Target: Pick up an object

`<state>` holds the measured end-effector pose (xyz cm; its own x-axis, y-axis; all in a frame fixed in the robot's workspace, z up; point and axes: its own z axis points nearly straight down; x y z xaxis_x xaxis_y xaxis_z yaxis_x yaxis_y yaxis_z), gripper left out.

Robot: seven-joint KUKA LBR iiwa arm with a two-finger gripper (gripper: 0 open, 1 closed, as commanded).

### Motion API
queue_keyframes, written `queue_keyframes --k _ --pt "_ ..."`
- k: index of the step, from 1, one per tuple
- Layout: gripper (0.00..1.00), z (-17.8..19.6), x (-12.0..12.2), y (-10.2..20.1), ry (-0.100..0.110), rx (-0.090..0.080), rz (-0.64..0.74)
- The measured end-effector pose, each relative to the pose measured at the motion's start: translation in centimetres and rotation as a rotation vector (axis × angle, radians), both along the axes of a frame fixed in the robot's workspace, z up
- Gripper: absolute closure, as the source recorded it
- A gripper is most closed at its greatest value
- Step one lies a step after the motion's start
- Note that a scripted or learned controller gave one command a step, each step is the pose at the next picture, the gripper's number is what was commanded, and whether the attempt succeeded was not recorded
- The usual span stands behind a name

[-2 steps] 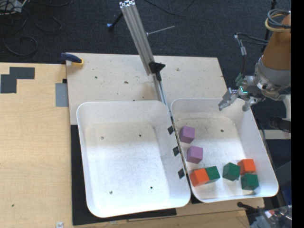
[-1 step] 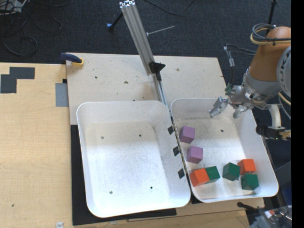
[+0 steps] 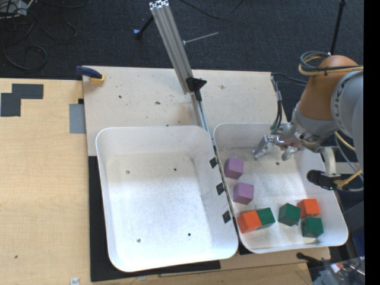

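The desk point(image 3: 148, 94) carries two white bins; the left bin point(image 3: 119, 159) sits beside the right bin point(image 3: 338, 230). The arm point(image 3: 326, 100) holds its hand point(image 3: 274, 149) over the right bin's far end, fingers spread apart, gripping nothing. Purple point(image 3: 234, 167), orange point(image 3: 249, 221) and green cubes point(image 3: 289, 214) lie nearer the front.

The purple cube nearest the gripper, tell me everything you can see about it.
The upper purple cube is a small, matte, solid-looking block with slightly tilted edges. It lies on the floor of the right white bin, close to that bin's left wall and not quite square to it. A second purple cube sits just below, apart from it. Nothing touches it except the bin floor.
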<state>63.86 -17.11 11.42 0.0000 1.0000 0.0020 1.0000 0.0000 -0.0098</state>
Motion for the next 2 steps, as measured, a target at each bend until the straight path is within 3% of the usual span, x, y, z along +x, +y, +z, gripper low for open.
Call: queue_keyframes --k 1,2 --pt "0.0 -2.5 0.0 0.1 -0.006 -0.001 0.0" --pt "1.0 -1.4 0.0 0.1 -0.006 -0.002 -0.001"
